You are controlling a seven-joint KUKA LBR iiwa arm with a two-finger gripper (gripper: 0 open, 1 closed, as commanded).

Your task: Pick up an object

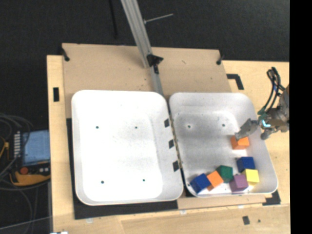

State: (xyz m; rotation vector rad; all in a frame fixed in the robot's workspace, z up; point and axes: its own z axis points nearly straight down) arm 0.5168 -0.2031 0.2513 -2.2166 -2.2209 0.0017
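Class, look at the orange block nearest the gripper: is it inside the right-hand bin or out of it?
Inside. The orange block lies on the floor of the right bin, near its right wall, just below the gripper.

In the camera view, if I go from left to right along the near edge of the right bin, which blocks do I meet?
Blue block → orange block → green block → purple block → yellow block.
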